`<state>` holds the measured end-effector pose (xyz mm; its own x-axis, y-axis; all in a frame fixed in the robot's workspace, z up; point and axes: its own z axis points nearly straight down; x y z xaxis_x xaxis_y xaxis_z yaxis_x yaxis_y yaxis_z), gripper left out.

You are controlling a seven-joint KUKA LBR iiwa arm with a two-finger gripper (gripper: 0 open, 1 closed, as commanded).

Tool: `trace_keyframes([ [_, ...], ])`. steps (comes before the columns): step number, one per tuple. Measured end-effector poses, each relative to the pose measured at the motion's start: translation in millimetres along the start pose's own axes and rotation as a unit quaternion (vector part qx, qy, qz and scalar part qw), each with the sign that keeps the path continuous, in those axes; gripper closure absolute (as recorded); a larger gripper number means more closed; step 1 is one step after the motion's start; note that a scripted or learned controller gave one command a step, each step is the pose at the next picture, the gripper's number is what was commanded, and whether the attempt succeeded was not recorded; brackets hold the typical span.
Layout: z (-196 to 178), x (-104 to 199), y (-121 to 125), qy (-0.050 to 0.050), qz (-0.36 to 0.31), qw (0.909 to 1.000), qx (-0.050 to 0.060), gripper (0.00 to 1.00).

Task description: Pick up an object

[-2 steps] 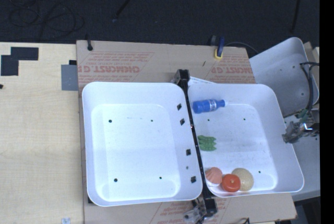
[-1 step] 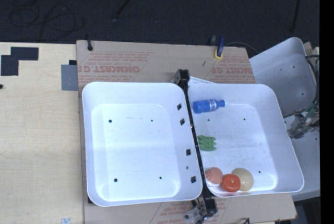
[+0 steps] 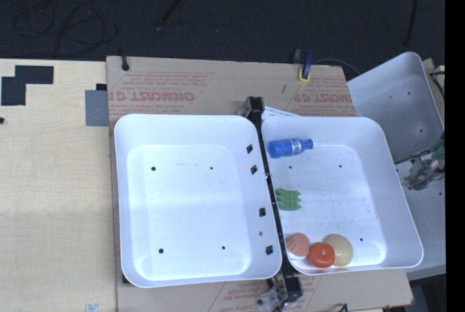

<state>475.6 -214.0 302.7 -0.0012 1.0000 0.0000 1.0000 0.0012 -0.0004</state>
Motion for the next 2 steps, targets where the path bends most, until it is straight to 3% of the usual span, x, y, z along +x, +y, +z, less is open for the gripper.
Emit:
trace_keyframes([
  [1, -14.1, 0.2, 0.0, 0.0, 0.0, 1.0, 0.0, 1.0],
  [2, -33.3, 115.4, 5.8, 0.002, -0.006, 1.0, 0.0, 1.0],
])
